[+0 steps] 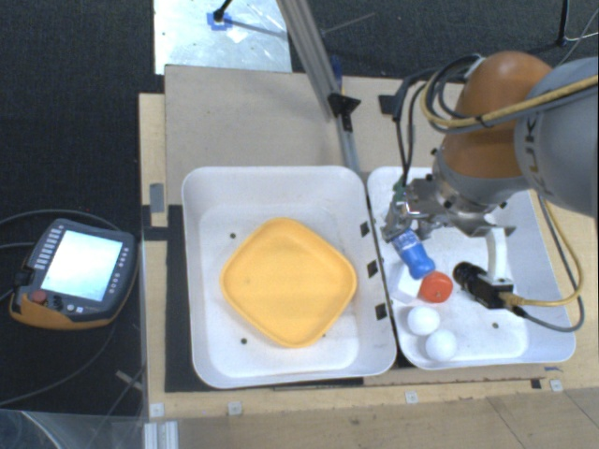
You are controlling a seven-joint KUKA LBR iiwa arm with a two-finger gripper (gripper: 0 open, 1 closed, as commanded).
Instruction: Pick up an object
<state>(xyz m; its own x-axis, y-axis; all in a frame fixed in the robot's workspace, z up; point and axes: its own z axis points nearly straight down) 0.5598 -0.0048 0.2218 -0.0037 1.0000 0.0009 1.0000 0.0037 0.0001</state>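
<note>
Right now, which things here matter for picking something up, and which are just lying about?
For the job: gripper, blue bottle close by it, red ball, white ball, second white ball, yellow plate in the left bin.
Just lying about: control tablet beside the bench, metal pole.

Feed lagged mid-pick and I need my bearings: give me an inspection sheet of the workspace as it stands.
Surface: bench bears left bin and right bin, side by side.
Job's things: yellow plate in left bin; blue bottle-like item, red ball, white ball and second white ball in right bin.
Clutter: nothing seen.
Tool: tool hangs over right bin's left side, just above blue bottle-like item.
Cables: black cable runs from pendant across floor.
Surroundings: pendant on dark floor left of bench; metal pole slants over bench's far edge.
</note>
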